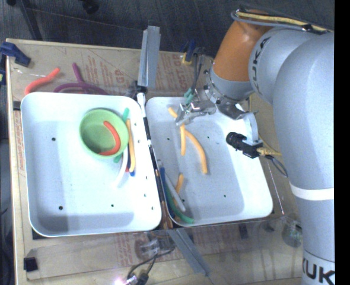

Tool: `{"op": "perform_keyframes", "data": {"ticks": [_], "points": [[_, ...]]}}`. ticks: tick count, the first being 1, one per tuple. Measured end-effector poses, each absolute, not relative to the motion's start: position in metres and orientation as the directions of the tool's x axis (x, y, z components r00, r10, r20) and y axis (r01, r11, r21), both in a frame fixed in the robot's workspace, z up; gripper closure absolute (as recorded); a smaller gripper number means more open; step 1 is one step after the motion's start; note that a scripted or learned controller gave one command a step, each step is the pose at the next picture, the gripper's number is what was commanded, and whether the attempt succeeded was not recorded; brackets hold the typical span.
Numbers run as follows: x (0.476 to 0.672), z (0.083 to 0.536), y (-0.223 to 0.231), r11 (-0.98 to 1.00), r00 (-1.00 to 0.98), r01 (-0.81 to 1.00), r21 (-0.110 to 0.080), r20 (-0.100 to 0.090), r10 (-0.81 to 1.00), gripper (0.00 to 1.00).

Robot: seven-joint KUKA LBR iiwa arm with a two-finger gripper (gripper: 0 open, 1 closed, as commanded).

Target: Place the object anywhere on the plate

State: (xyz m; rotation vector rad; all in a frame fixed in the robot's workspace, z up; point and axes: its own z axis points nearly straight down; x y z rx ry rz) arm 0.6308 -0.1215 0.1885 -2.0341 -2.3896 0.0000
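Observation:
A green plate (98, 136) lies in the left bin (74, 200), toward its back. A red curved strip (112, 136) rests on the plate's right side. Just off the plate's right rim lie a yellow stick (131, 153) and a white stick (123, 170). My gripper (185, 113) hangs low over the back left corner of the right bin (246, 195). A small orange piece (172, 111) shows right beside its tip; whether it is held is unclear. Two long orange-yellow sticks (197, 150) lie on the bin floor just in front of the gripper.
A short orange stick (179, 183) and green strips (178, 209) lie along the right bin's left wall. A black part (240, 142) sticks out from the arm over the bin's right side. Red and purple tubing (74, 85) lies on the bench behind the left bin.

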Motion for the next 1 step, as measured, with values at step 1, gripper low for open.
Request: {"op": "perform_keyframes", "data": {"ticks": [1], "points": [[0.6309,0.1886,-0.1216,0.16,-0.16,0.987,-0.002,0.002,0.987,0.0]]}}
